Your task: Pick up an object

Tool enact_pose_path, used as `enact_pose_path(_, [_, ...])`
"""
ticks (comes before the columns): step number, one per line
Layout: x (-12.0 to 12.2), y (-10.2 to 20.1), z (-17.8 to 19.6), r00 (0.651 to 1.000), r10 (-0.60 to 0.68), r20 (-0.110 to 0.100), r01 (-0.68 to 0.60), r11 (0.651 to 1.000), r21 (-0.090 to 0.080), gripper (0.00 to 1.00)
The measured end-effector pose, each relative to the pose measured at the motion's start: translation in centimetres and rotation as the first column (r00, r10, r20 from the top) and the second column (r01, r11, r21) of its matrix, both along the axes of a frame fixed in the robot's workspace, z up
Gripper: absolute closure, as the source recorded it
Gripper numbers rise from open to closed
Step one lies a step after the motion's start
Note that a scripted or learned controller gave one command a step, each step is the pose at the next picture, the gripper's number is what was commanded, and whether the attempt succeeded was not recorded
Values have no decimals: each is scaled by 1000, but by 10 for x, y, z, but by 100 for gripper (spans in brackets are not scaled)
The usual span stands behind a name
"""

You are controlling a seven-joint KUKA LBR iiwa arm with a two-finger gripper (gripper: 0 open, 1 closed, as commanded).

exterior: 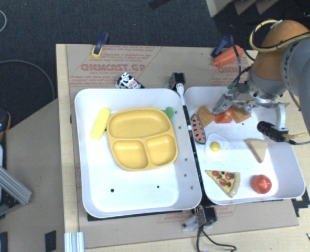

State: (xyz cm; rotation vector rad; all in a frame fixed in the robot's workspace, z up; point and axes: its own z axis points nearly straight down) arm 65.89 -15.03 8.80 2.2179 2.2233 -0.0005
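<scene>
The right bin (297,168) holds several toy foods. Along its near side lie a pizza slice (224,180) and a red tomato (261,183). A fried egg (215,145) and a tan bread wedge (257,149) lie mid-bin. At the bin's left wall is a dark red slice (198,128). At the back are a brown toast (205,114), a small red piece (223,117) and another brown piece (242,115). My gripper (232,105) hangs low over these back items, right above the red piece and touching or nearly touching it. Nothing is visibly lifted.
The left bin (139,196) carries a yellow divided tray (141,138), a yellow corn-like piece (99,123) and a small green item (169,111). The arm's orange band (280,38) and a black cable fitting (270,130) overhang the right bin's back right. Clamps sit along the bench's far edge.
</scene>
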Motion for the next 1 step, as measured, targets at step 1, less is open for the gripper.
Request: enact_pose_path(1, [3, -2, 17, 1000, 0, 10, 0, 1000, -5, 100])
